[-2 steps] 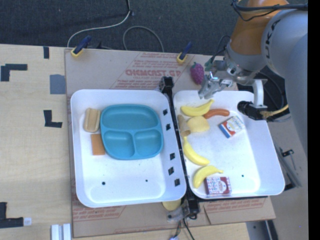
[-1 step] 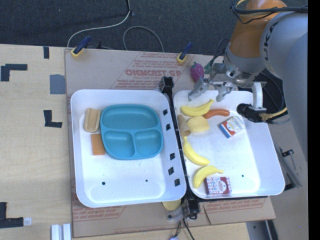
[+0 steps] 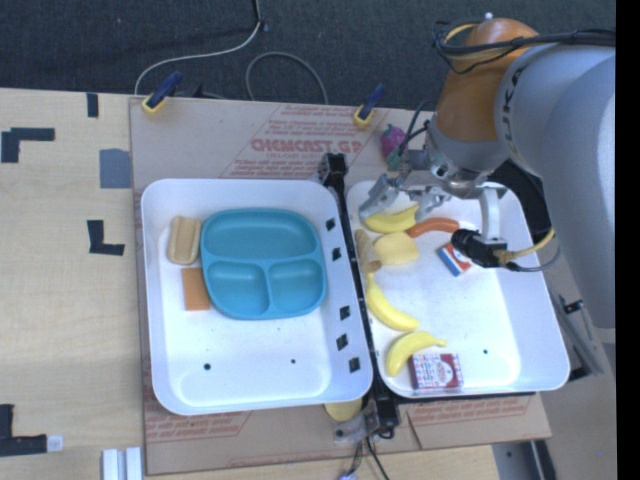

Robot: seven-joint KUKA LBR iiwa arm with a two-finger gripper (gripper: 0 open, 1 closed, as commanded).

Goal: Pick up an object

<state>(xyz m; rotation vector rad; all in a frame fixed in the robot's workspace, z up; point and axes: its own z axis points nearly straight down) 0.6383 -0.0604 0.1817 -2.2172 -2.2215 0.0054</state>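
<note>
My gripper (image 3: pixel 401 201) hangs over the back left part of the right bin (image 3: pixel 520 313), open, with its grey fingers (image 3: pixel 375 198) spread. Just below the fingertips lies a yellow banana (image 3: pixel 390 220); I cannot tell whether they touch it. A pale yellow fruit (image 3: pixel 397 250) sits right in front of that banana. An orange carrot-like piece (image 3: pixel 435 228) lies beside the right finger. Two more bananas lie nearer the front, one at mid-left (image 3: pixel 390 314) and one close to the front wall (image 3: pixel 412 347). A red and white box (image 3: pixel 436 372) rests in the front.
A small red, white and blue item (image 3: pixel 453 260) lies in the right bin near the arm's black cable. The left bin (image 3: pixel 160 368) holds a blue divided plate (image 3: pixel 265 264), a tan bread slice (image 3: pixel 183 239) and an orange block (image 3: pixel 196 289). A purple object (image 3: pixel 393 140) sits behind the bins.
</note>
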